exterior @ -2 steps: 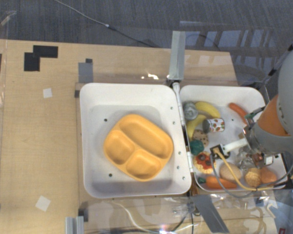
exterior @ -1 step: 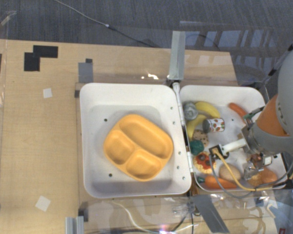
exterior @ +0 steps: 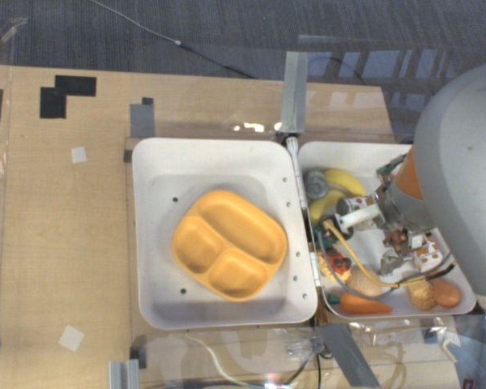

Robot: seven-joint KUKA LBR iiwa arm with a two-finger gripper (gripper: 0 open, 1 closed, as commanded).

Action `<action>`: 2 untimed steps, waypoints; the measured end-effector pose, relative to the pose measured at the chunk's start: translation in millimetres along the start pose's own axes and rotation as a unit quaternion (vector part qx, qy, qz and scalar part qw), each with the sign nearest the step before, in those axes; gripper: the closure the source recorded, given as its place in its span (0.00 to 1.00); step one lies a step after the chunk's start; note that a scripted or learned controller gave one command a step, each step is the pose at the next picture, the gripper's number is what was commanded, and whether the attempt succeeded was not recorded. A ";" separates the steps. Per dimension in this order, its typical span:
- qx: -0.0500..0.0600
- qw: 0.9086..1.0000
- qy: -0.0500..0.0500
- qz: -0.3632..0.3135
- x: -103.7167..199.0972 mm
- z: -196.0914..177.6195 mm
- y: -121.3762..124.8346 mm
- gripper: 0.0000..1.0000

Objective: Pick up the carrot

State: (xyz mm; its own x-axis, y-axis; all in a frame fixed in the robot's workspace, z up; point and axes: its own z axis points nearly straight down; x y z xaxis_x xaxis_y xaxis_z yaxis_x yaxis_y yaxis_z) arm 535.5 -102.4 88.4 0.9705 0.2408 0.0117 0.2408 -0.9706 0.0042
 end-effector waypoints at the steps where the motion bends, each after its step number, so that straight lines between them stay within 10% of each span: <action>1: 0.000 1.000 -0.002 -0.023 52.9 -66.9 51.9 0.00; 2: 0.001 0.999 -0.003 -0.034 93.6 2.5 56.3 0.00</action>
State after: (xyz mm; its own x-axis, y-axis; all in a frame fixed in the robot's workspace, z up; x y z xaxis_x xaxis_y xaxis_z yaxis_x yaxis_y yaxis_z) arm 639.9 -134.5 87.2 0.9519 0.3062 0.0063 0.3062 -0.9520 0.0027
